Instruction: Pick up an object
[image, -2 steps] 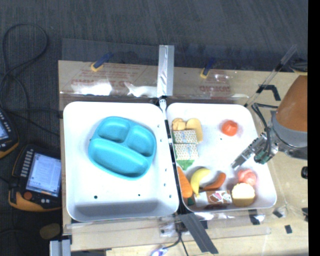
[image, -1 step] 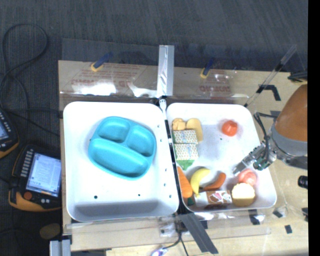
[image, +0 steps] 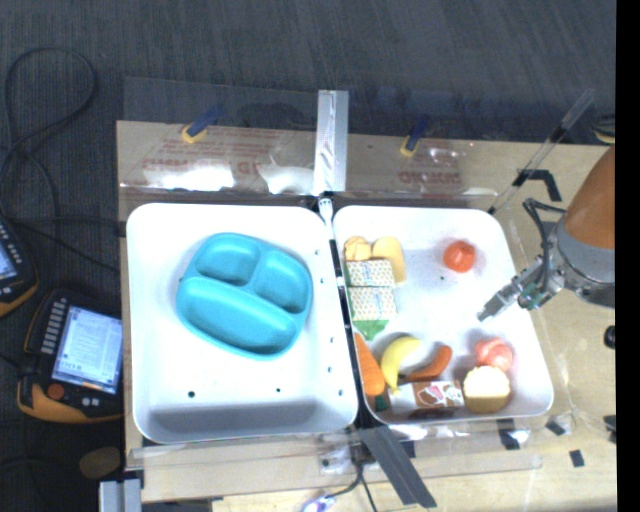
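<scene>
In the camera view the grey two-finger gripper, jaws unclear, hovers over the right white bin in the approach step, needing a descent onto 1 item, perhaps the nearby round red fruit.

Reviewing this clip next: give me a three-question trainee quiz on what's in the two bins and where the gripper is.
1. True or false: the blue divided plate lies in the left bin.
2. Which item sits alone near the right bin's far side? A) the tomato B) the banana C) the carrot
3. Fill in: the gripper hovers over the right bin's ____ side, nearest the arm.

Key:
1. True.
2. A. The banana and carrot lie among the crowded items toward the near side.
3. Right. No item shows between its fingers.
</scene>
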